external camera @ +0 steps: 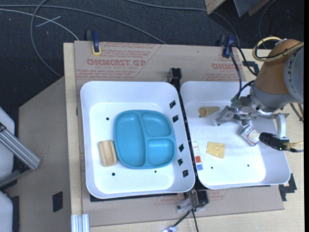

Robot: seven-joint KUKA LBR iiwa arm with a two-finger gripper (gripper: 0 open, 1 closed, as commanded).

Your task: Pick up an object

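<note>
My gripper [233, 117] hangs low over the upper middle of the right bin [270, 175], open, with nothing between its fingers. A small tan piece [208, 111] lies just to its left. A small white and red can [249, 135] lies on its side just below and to the right of the gripper, apart from it. A yellow cheese wedge [216, 149] rests nearer the front of the same bin.
The left bin [91, 129] holds a blue divided plate [144, 138] and a tan bread-like block [107, 152] beside it. A black divider with clips [179, 129] runs between the bins. Cables trail near the arm's wrist [275, 141].
</note>
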